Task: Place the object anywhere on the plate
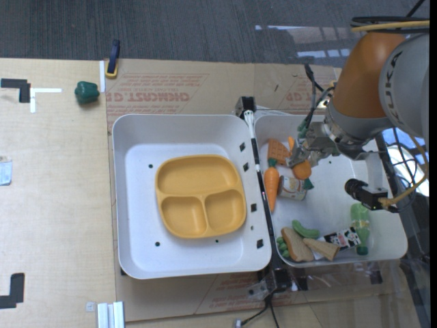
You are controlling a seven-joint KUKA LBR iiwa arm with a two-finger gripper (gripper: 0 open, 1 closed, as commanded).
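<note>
The arm [382, 74] reaches in from the right, over the far part of the right bin [382, 248]; its gripper [305, 150] hangs low among the toy foods at that bin's left side, and whether it is open, closed or gripping anything I cannot tell, since the parts blur into the clutter; just beside it lie a small orange piece [302, 171] and a carrot [271, 186] along the left wall; a pale jar-like item [293, 188] sits just right of the carrot; nearer lie a green pod [305, 229], bread slices [300, 246] and a black-and-white toy [343, 238]; the yellow plate [202, 195], with three compartments, sits in the left bin [130, 251], well apart from the gripper; a green toy [87, 92] rests on the bench [48, 217] far left.
</note>
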